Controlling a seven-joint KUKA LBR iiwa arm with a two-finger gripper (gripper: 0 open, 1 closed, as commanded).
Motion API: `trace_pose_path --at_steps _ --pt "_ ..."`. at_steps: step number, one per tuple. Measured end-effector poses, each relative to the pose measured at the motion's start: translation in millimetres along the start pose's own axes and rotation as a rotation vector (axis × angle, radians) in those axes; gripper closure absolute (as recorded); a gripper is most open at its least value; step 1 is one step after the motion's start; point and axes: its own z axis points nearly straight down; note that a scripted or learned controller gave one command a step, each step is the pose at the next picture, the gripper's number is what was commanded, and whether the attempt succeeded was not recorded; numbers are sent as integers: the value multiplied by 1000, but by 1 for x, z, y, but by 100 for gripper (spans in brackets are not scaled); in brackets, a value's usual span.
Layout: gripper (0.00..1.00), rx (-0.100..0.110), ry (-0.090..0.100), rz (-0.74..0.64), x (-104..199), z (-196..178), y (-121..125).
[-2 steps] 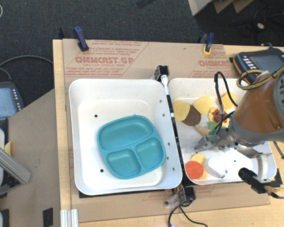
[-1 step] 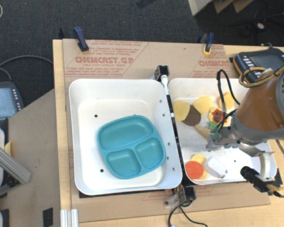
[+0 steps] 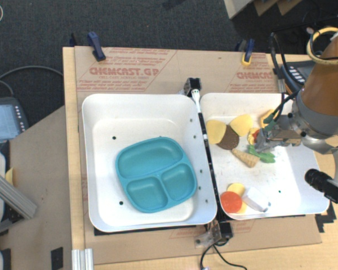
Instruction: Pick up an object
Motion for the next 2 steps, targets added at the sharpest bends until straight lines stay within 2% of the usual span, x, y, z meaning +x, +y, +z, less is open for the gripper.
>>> trace_pose_path --at_steps 1,2 --pt "100 17 0 2 27 5 -3" --pt "100 27 1 5 41 72 7"
